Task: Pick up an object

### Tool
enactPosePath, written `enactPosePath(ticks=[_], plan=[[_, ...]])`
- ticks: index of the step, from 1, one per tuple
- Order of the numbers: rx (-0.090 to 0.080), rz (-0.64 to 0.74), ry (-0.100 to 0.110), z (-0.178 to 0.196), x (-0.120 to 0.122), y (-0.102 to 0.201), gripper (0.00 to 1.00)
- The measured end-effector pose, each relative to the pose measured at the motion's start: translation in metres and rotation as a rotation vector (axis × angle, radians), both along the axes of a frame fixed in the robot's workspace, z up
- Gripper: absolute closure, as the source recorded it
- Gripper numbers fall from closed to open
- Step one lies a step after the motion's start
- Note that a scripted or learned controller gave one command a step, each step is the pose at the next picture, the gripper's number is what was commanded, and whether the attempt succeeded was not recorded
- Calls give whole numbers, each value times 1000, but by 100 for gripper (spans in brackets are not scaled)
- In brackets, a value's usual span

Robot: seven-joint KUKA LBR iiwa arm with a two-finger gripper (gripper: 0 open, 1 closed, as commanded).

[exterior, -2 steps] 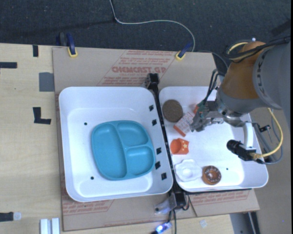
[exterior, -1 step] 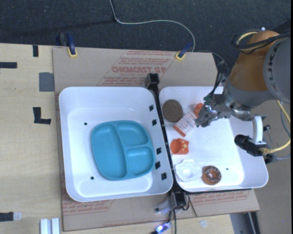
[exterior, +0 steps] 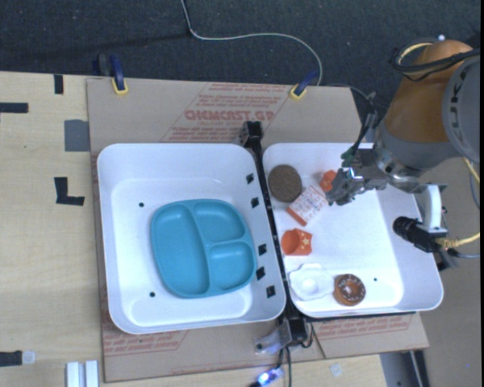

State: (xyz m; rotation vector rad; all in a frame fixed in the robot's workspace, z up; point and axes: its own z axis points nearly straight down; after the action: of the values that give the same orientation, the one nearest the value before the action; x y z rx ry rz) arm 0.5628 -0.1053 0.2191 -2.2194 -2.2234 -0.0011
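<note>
**Arm reaching in from three o'clock**

The grey arm, orange band uppermost, slants in from three o'clock. Its wrist tips down toward nine o'clock, the gripper hanging low; the dark fingertips look blurred, perhaps close together.

Both bins, the left bin and the right bin, are seen to be of smooth white plastic with a faint sheen. In the left one a sectioned tray of matt teal plastic is laid. The bins are borne on a sheet of brown cardboard printed in red, dull and fibrous, clamped at its far edge. The bench to the left is finished in pale wood grain, and dark, rough carpet-like cloth is seen beyond. The arm's orange band is glossy, and the gripper is of dark matt metal or plastic.
</note>
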Motion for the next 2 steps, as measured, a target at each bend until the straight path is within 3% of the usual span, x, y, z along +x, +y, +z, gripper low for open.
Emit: enactPosePath(ticks=[2], plan=[[-1,1,3,-15,-12,98,100]])
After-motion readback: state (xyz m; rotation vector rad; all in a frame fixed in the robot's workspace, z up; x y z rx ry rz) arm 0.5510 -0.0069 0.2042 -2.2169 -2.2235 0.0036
